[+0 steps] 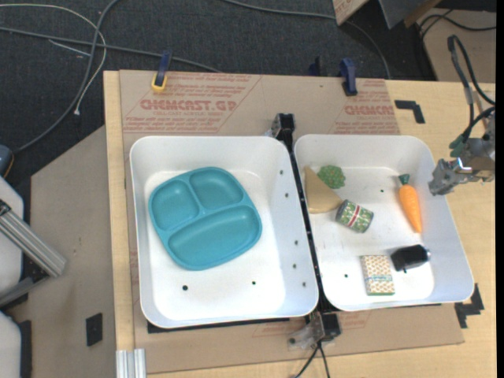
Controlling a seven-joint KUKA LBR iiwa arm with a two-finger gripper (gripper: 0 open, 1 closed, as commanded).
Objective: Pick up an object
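The right bin (pixel 346 288) holds several small objects. An orange carrot (pixel 409 205) lies near its right wall. A green broccoli floret (pixel 331 176) sits at the back left beside a tan wedge (pixel 316 192). A green and white can (pixel 355 216) lies on its side in the middle. A black block (pixel 409 257) and a small patterned box (pixel 379 274) rest near the front. My gripper (pixel 443 178) is a small grey shape over the bin's right rim, just right of the carrot's top, with nothing seen in it.
The left bin (pixel 157 290) carries a teal divided plate (pixel 205 217). Both bins stand on a cardboard sheet (pixel 220 105) clamped at the back by two blue clips. Cables hang at the right edge above the gripper.
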